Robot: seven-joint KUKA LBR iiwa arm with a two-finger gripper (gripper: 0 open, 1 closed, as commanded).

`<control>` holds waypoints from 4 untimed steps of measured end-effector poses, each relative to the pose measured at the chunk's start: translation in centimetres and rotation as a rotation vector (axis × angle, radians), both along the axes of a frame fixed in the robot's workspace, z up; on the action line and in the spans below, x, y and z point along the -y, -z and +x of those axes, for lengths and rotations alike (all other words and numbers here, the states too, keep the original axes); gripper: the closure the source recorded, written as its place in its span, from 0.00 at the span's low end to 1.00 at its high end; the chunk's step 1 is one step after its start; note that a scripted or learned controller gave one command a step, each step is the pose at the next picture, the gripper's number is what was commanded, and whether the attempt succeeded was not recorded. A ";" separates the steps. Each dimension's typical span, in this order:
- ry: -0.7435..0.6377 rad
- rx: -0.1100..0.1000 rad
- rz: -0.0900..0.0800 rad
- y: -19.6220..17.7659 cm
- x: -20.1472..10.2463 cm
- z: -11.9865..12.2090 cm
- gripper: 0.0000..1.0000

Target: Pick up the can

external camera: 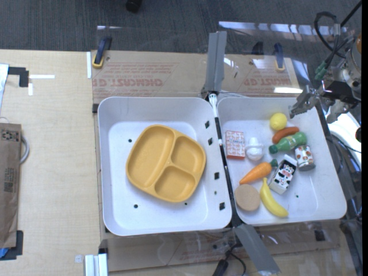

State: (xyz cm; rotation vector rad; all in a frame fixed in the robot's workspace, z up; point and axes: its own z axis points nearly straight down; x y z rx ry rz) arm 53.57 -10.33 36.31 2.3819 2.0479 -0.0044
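- Presently, the small cylindrical can with a red-and-white printed label [305, 157] lies on its side in the right-hand shallow white bin [322, 209], close to that bin's right wall.
- Green bottle [288, 144]: touching or just beside the can, on its upper left, lying tilted.
- Orange-red sausage-shaped item [286, 134]: above the can, just beyond the green bottle.
- Small yellow lemon [278, 121]: further above the can, towards the bin's far side.
- Black-and-white cow-patterned carton [283, 176]: just left of and below the can.
- Orange carrot [255, 172], yellow banana [271, 200] and round tan disc [248, 198]: left of and below the can, past the carton.
- Red-and-white patterned square packet [234, 144] and small white object [254, 150]: well left of the can.
- Two-finger gripper [299, 105]: above the can, over the bin's upper right corner, well apart from it; whether its fingers are wide or narrow cannot be told.
- Yellow three-compartment plate [166, 163]: far left of the can, in the left-hand white bin [115, 211].
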 end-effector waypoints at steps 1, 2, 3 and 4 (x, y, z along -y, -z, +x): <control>0.026 -0.001 0.000 -7.7 -10.4 4.2 0.00; 0.167 -0.002 -0.001 -7.6 -17.2 10.9 0.00; 0.176 -0.001 -0.001 -7.6 -27.3 10.9 0.00; 0.175 -0.005 -0.005 -8.3 -27.2 11.0 1.00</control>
